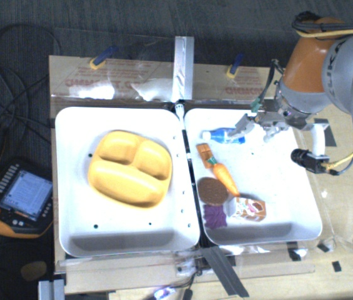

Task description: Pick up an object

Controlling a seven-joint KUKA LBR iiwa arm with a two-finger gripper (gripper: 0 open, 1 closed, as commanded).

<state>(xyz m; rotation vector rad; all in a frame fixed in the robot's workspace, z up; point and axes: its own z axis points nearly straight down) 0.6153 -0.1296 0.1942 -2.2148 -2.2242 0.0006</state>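
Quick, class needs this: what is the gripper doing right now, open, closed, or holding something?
Gripper: open, holding nothing, above the right bin beside the blue-and-white tube.

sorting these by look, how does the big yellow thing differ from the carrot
The big yellow thing is pale yellow, broad and lumpy; the carrot is orange, thin and tapered. The yellow thing lies alone in the left bin; the carrot lies in the right bin, close among other items. The yellow thing is far larger. Both lie flat, apart from the end effector.
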